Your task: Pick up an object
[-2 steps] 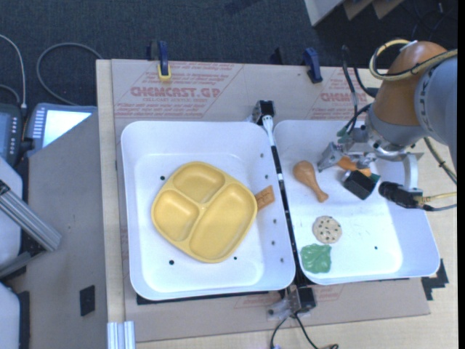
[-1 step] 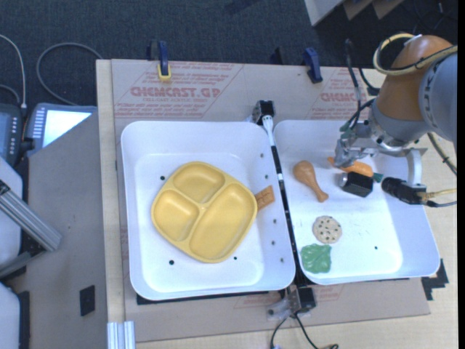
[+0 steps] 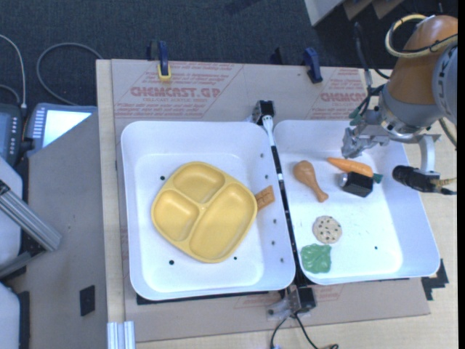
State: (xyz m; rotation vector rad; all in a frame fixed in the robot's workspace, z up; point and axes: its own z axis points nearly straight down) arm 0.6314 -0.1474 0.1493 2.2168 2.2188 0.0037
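Right bin [image 3: 407, 257] holds five items; left bin [image 3: 138, 195] one yellow plate [image 3: 204, 211].

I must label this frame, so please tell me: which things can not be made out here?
- Gripper: its fingers blur into the right bin; open or shut is unclear.
- Brown piece: partly hidden under the yellow plate; what it is, unclear.
- Black block: too small to identify; the carrot overlaps its top.
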